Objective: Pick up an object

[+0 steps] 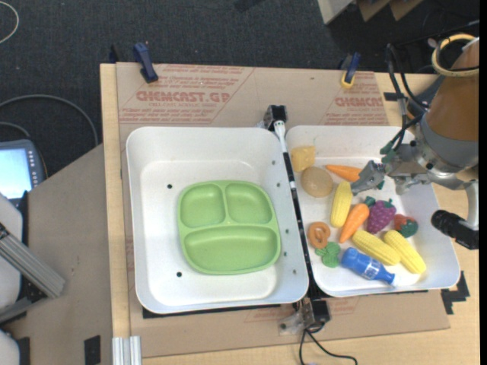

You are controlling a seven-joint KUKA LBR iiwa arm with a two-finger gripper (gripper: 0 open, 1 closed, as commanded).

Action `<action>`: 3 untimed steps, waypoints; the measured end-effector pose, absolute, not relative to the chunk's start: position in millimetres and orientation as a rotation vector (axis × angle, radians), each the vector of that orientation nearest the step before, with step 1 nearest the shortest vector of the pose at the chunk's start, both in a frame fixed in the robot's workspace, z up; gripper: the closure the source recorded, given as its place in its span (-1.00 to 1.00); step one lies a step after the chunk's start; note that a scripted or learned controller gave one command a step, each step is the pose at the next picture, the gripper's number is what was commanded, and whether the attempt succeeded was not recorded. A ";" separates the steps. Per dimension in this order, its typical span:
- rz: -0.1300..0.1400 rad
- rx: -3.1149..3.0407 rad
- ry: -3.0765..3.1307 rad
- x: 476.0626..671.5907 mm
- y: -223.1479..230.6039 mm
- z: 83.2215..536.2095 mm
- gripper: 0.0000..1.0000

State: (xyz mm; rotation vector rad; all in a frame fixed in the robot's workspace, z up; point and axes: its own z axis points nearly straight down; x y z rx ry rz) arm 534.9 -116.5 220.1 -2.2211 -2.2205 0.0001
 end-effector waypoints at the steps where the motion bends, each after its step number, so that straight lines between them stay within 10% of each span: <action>1: 0.003 -2.222 -2.218 547.6 -146.7 78.4 -1.00; 2: -0.012 -2.217 -2.213 487.3 -223.8 86.0 -1.00; 3: -0.002 -2.208 -2.226 487.2 -126.2 84.1 -1.00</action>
